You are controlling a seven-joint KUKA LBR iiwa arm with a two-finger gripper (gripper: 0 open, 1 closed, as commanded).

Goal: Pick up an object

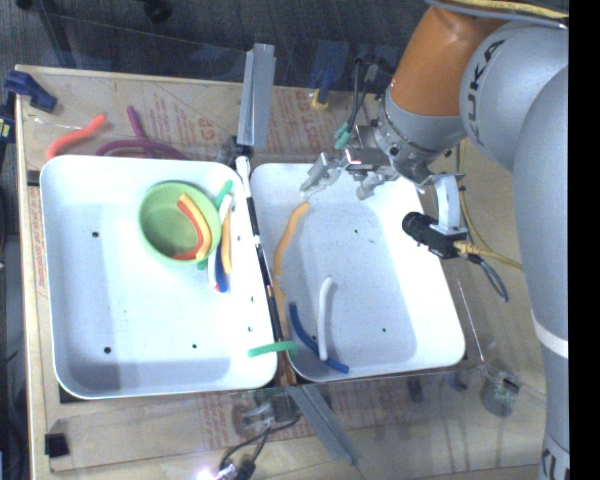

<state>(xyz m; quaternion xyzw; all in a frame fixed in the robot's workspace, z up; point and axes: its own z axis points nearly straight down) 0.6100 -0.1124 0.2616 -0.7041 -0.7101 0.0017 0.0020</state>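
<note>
My gripper point(340, 179) hangs over the back edge of the right bin point(420, 308), open, with nothing between its fingers. Just below and left of it, a long orange strip point(289, 234) lies along the bin's left side. Nearer the front of that bin are a white strip point(325, 313) and a blue strip point(312, 346). A green strip point(272, 349) rests across the rim between the two bins.
The left bin point(110, 308) holds a green bowl point(167, 224) with yellow and red strips in it, and several more strips beside it point(223, 243). An orange strip point(75, 136) and a purple one point(140, 148) lie on the bench behind that bin.
</note>
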